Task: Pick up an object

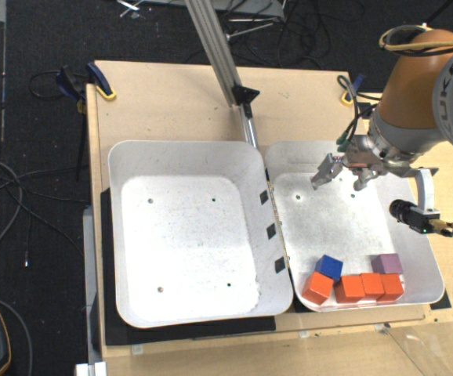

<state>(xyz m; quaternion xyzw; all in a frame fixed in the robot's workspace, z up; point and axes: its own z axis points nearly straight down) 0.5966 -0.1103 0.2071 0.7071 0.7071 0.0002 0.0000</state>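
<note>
Orange blocks (361, 287) lie in a left-right row; open claw (342, 175) above holds nothing.

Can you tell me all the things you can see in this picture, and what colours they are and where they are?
Blue block: 1, blue, near end of the right bin, just behind the orange ones.
Orange blocks: about 4, orange, in a row along the right bin's near wall.
Purple block: 1, pale purple, right bin, behind the right end of the orange row.
Right bin: 1, white, right side of the bench.
Left bin: 1, white, left side of the bench.
Bench: 1, tan wood, under both bins.
Clamps: 2, blue and yellow, at the bench's far corners.
Metal pole: 1, silver, slanting down to between the bins.
Arm: 1, grey with orange band, from the right.
End effector: 1, grey, above the right bin's far half, holding nothing.
</note>
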